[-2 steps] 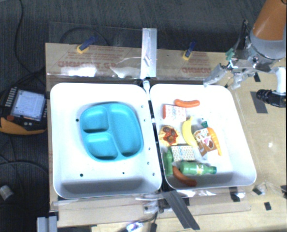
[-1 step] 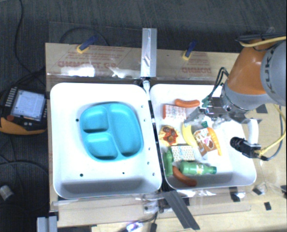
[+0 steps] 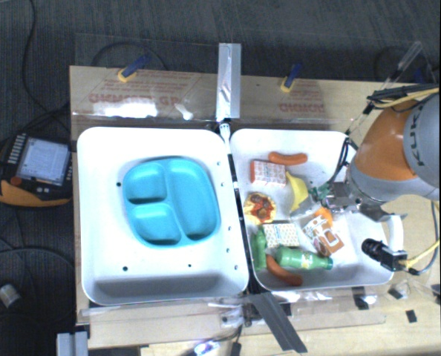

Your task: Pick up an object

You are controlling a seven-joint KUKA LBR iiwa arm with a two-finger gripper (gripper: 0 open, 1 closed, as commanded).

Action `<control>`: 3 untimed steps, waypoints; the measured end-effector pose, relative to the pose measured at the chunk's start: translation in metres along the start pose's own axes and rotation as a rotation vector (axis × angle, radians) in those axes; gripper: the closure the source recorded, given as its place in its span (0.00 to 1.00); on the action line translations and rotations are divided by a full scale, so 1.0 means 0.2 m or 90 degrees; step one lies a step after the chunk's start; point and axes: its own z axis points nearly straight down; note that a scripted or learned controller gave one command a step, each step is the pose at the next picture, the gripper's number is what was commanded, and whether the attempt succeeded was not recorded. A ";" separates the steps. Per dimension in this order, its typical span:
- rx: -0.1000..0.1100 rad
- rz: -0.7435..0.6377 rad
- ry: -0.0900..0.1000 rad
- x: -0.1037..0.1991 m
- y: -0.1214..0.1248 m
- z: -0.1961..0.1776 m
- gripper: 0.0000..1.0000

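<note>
Clutter fills the right bin (image 3: pixel 369 277): nearest lie a green bottle (image 3: pixel 304 259) on its side over a red sausage (image 3: pixel 283 274), then an orange-and-white packet (image 3: pixel 324 233), a white carton (image 3: pixel 281 234), a yellow banana (image 3: pixel 298 189), a wafer pack (image 3: pixel 268 173) and another sausage (image 3: pixel 288 157). The pincer (image 3: pixel 326 196) sits just above the orange-and-white packet; its opening I cannot tell. The left bin (image 3: pixel 94 221) holds a blue divided tray (image 3: pixel 170 200).
</note>
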 end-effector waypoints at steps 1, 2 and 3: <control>-0.006 0.019 -0.002 -0.03 0.23 0.06 0.00; -0.005 0.019 0.000 -0.02 0.23 0.02 1.00; 0.001 0.099 -0.002 -0.11 0.25 -0.55 1.00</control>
